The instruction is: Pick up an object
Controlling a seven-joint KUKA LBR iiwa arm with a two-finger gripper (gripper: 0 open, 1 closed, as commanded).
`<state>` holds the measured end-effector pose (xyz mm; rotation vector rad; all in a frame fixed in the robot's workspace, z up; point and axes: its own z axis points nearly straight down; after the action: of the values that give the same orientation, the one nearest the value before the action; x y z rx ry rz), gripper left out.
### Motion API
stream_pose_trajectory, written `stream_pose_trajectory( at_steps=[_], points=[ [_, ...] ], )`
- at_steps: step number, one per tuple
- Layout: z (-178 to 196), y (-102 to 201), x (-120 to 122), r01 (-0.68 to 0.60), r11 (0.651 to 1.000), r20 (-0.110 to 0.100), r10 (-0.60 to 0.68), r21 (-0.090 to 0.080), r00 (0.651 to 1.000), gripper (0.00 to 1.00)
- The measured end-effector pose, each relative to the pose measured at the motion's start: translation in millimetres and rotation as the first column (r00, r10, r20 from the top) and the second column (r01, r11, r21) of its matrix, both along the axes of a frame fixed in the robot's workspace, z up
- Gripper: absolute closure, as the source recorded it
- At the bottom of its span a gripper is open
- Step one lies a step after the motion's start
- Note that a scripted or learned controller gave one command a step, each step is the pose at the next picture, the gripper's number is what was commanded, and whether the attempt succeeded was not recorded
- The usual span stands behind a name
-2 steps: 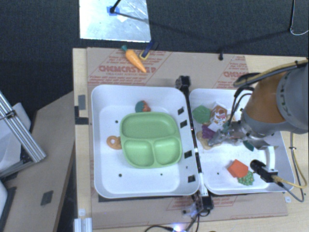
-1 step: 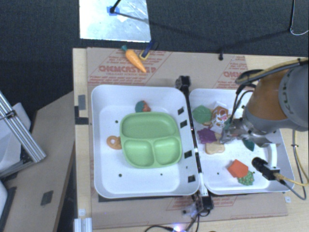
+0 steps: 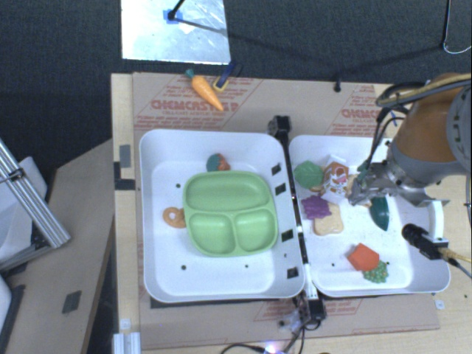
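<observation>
Arm (image 3: 435, 135): you see it come in from the right, grey with an orange part, over the right bin
Gripper (image 3: 359, 192): it hangs low over the right bin, near the far middle, just beside the card; you cannot tell from this view if it is released or clenched, and you see no thing between it
Right bin (image 3: 435, 277): white, shallow, it holds the small toys
Card (image 3: 337, 179): a white piece with red print, just left of the gripper, maybe touching it, you cannot tell
Green ball (image 3: 309, 173): in the far left part of the right bin, just left of the card
Purple toy (image 3: 316, 206): near the left wall of the right bin, it touches the tan piece
Tan piece (image 3: 329, 223): flat, just on the near side of the purple toy
Teal toy (image 3: 380, 212): dark, pointed, on the near side of the gripper, close to it
Red block (image 3: 363, 257): in the near part of the right bin, it touches the grapes
Grapes (image 3: 377, 273): green, small, on the near right side of the block
Left bin (image 3: 158, 271): white, it holds the tray
Tray (image 3: 227, 212): green, three compartments, in the middle of the left bin
Pretzel (image 3: 175, 217): just left of the tray
Carrot (image 3: 206, 92): orange, on the bench on the far side of the left bin
</observation>
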<state>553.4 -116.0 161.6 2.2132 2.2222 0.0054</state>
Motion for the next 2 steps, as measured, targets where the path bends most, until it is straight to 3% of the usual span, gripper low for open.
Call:
stream_pose_trajectory(
  at_steps=[1,2],
  points=[
    [44,-3,5,0.000,1.000,-0.001,0.000,0.000,1.000,1.00],
    [64,-3,6,-0.001,1.000,-0.002,0.001,0.001,1.000,1.00]
  ],
)
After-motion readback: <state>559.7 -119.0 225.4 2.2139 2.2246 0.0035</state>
